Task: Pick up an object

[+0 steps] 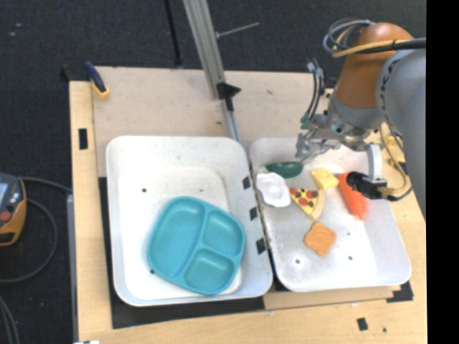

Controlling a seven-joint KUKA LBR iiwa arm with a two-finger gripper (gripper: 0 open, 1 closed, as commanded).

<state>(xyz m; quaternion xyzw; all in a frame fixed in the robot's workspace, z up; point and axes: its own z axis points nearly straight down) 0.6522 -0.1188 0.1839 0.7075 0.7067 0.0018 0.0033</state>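
- Spoon [285, 168] lay at the right bin's [380, 264] far-left corner, likely the target since the gripper [310, 147] hung just above.
- Couldn't tell how wide the claw was, or whether it held anything.

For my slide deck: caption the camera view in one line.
The tool hovers over the green spoon in the right bin; a teal divided plate fills the left bin.

Brightness: even, overhead, moderately bright on the bench [172, 106].
Glare: white bins [179, 156] wash out, detail lost.
Shadows: soft, short, under the teal tray [197, 244].
Sharpness: slightly soft all over, low resolution.
Surroundings: dark floor [43, 20], murky.
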